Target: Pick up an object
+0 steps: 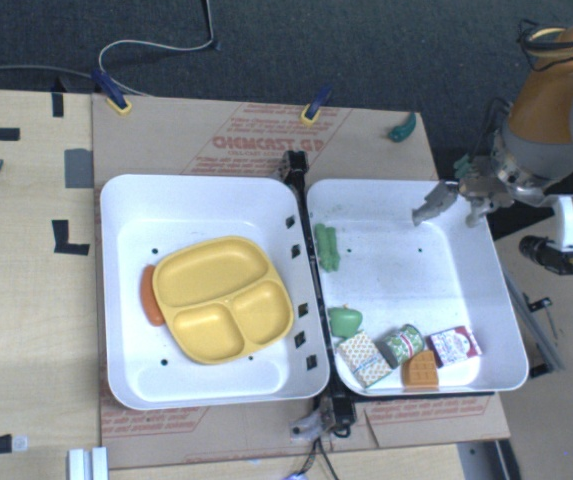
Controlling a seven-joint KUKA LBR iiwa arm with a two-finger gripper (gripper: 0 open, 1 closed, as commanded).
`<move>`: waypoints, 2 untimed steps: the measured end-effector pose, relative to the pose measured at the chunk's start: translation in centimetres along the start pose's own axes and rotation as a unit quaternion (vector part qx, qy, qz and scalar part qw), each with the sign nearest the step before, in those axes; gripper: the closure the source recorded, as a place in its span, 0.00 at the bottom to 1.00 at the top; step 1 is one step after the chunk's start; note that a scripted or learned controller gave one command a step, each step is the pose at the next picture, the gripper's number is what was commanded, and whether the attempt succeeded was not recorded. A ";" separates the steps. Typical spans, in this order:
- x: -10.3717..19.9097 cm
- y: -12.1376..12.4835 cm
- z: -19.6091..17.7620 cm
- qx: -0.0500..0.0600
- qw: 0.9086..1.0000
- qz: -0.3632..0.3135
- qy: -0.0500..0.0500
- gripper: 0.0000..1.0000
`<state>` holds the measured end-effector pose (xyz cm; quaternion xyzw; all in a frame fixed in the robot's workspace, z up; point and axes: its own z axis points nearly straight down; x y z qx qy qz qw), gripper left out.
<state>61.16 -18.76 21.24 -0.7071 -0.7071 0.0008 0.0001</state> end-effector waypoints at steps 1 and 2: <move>-0.3 -6.9 8.3 0.001 1.000 0.000 0.001 0.00; 0.2 -6.8 12.6 -0.001 1.000 0.000 0.000 0.00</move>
